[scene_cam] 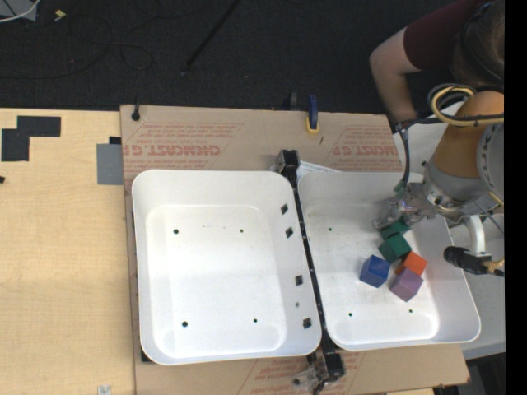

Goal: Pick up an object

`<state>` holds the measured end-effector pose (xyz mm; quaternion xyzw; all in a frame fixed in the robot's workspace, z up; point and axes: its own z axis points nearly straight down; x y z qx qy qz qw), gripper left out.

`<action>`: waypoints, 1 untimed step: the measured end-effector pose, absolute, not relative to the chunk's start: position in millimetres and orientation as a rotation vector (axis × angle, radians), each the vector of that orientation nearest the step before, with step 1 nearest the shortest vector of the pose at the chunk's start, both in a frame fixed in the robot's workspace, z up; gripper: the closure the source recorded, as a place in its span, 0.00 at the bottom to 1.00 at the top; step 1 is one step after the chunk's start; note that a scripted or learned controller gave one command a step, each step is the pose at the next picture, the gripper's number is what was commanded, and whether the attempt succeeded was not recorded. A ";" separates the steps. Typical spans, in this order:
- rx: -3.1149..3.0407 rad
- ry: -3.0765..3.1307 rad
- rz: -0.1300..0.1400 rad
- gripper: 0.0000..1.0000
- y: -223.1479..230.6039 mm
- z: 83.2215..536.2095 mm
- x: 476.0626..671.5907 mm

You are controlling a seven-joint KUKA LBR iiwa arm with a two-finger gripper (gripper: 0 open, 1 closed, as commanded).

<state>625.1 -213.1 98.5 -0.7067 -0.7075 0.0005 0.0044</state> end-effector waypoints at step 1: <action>-2.218 -2.232 -0.003 1.00 -137.8 90.9 646.8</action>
